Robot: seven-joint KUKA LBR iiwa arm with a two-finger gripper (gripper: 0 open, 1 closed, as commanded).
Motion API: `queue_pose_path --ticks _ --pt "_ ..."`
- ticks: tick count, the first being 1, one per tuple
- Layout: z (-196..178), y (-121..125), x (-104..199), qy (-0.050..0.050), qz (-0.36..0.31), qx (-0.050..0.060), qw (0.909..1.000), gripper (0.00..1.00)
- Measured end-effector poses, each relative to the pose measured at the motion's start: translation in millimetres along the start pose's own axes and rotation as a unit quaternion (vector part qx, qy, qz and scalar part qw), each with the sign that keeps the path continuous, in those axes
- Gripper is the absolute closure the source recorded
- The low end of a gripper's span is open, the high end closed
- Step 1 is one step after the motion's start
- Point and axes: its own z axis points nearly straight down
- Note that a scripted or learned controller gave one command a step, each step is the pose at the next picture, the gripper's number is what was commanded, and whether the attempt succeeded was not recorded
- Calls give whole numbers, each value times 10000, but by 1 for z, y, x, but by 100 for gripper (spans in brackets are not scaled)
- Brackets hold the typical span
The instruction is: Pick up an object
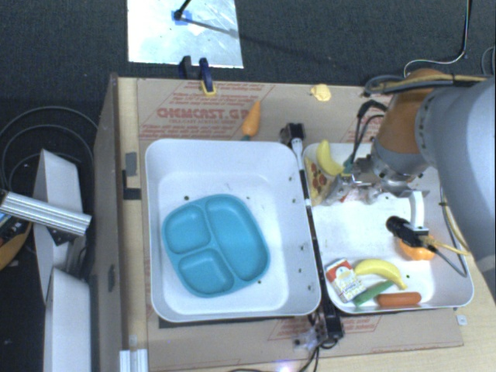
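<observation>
banana [328, 160] lies at the far left corner of the right bin [453, 294], just beside the gripper [346, 186]. second banana [380, 269], carrot [400, 299], small carton [346, 279] sit along the near wall. blue divided plate [215, 243] sits in the left bin [159, 178]. gripper state: cannot tell.

Left bin [178, 169] holds a blue divided plate [215, 243] — right bin [453, 289] holds bananas, a carrot [399, 299], with the gripper [350, 186] lowered near its far corner
</observation>
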Motion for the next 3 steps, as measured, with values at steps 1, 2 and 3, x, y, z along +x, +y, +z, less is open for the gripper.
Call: queue_pose_path --ticks 1,2,3 --pt "0 36 5 -69 -24 43 10000 0" --pt "-11 38 9 -29 -27 -35 10000 100" --pt "-113 -4 -16 -20 7 -184 9998 100"
